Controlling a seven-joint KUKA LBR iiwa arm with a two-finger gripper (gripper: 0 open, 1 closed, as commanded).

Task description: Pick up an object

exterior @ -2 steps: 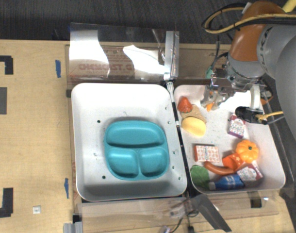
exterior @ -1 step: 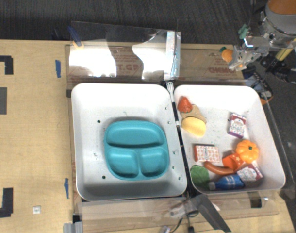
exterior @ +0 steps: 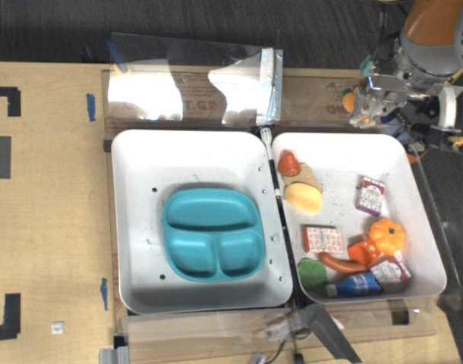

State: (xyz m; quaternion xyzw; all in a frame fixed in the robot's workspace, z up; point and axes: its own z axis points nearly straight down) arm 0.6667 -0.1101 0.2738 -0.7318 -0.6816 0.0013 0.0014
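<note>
Hand (exterior: 368, 112) hovers at 1 o'clock, grip state unreadable; take smooth yellow plastic lemon (exterior: 303, 197) across middle: light, rigid, slippery.

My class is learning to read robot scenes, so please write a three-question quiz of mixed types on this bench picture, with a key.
1. True or false: the teal divided tray lies in the right bin.
2. Which item lies nearest the yellow lemon? A) blue bottle B) red strawberry C) orange pumpkin
3. Fill in: the gripper is above the right bin's ____ rim.

Key: 1 false, it lies in the left bin. 2 B. 3 far.
</note>
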